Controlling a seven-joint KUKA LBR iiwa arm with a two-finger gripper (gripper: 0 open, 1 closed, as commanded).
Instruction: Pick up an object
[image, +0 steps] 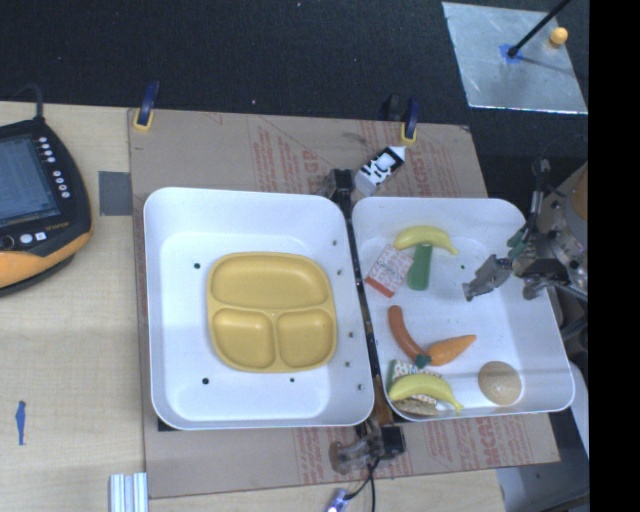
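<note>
Nearest the camera, along the front wall of the right bin, a small banana lies over a flat packet in the left corner, and a round beige ball sits well apart in the right corner. Just behind them, an orange carrot touches the lower end of a red-brown sausage. Left of this, the left bin holds a yellow tray with 3 compartments. Farther back in the right bin, a red-and-white packet lies beside an upright-lying green piece, whose top end meets a second banana. To the right of these, the gripper reaches in over bare bin floor, its 2 fingers close together with nothing seen between them; whether they are fully closed I cannot tell. Behind the bins, a black-and-white object rests on the cardboard sheet, held by 2 blue clamps. At the far left sits the control pendant.
</note>
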